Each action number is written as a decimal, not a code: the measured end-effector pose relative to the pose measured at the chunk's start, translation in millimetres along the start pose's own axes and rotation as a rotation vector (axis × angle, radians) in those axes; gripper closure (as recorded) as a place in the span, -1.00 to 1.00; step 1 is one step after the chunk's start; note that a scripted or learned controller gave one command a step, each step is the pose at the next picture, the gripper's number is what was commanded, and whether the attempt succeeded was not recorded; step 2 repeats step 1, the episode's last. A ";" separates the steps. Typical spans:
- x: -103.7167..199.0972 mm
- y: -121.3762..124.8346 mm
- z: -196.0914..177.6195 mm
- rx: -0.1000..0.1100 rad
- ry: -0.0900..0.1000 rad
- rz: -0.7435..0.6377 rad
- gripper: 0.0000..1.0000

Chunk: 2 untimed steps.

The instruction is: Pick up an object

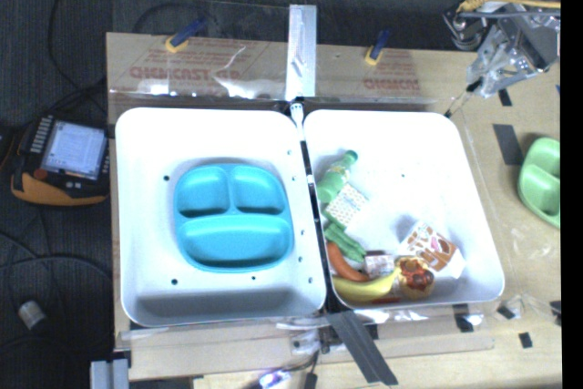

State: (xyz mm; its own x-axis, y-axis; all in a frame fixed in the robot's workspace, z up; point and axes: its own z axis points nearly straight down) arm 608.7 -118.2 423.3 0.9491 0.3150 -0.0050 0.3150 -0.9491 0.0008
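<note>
Gripper [499, 59] sits up at top right, outside the bins, above the right bin's [474, 196] far corner. Can't tell how the tool is set from this angle, too much metal clutter; nothing visibly held.

Pickable stuff is all bunched in the right bin's near-left part: green bottle [335, 173] against the divider, checkered packet [346, 205] just below it, carrot [342, 260], banana [364, 289] along the near wall, snack pack [431, 249] to the right. Left bin [137, 196] has a blue tray [234, 216].

Risks, as I judge them:
- Pile is tight and overlapping. A descent likely lands on two items and pinches neither.
- Bottle and carrot hug the divider wall, so a finger may hit the wall.
- Banana lies tight to the near wall, poor finger clearance.
- Packets are flat and slick, likely to slip out.
- Tray is wide and shallow, poor target for a two-finger grasp.
</note>
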 end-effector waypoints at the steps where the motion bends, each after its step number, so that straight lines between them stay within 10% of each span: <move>1: 21.2 12.9 105.9 0.001 0.001 0.062 1.00; 2: 21.2 12.9 105.9 0.001 0.001 0.062 1.00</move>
